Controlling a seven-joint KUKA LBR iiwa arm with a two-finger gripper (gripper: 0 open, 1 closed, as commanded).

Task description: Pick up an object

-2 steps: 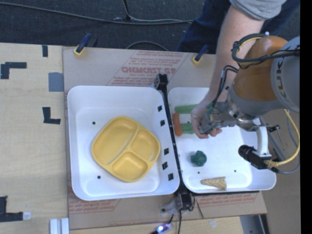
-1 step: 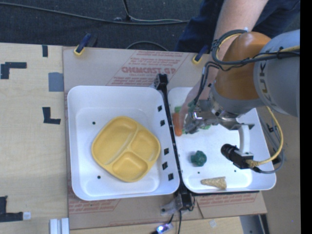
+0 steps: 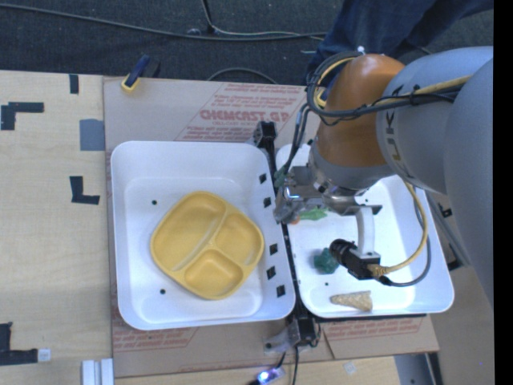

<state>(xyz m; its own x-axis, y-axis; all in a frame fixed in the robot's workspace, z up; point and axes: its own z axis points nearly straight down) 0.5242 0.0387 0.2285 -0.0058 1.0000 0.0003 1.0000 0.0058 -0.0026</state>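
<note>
Two white bins sit side by side on a sheet of brown cardboard [image 3: 216, 115] with red letters on it. The left bin [image 3: 128, 215] has a yellow plate [image 3: 207, 244] lying flat in the middle, with three little sections in it. The right bin [image 3: 417, 291] holds a small green thing [image 3: 325, 260] near its middle and a tan cone-shaped thing [image 3: 353, 300] close to the front wall. The two are apart and do not touch. A yellow and blue clip [image 3: 135, 73] lies at the far corner of the cardboard. Black cables [image 3: 207, 10] run over the dark floor behind the bench.

The big grey arm [image 3: 449, 127] comes in from the right and bends down over the right bin. Its orange band [image 3: 357, 107] sits high, and the wrist under it covers the back part of that bin. The gripper [image 3: 300, 207] hangs low by the wall between the two bins, up behind the green thing and not on it. A bit of green shows right beside the metal there, but I cannot tell what it is, or whether the gripper is holding anything. A yellow cable [image 3: 417, 247] loops down to a black part [image 3: 353, 259] just beside the green thing.
</note>
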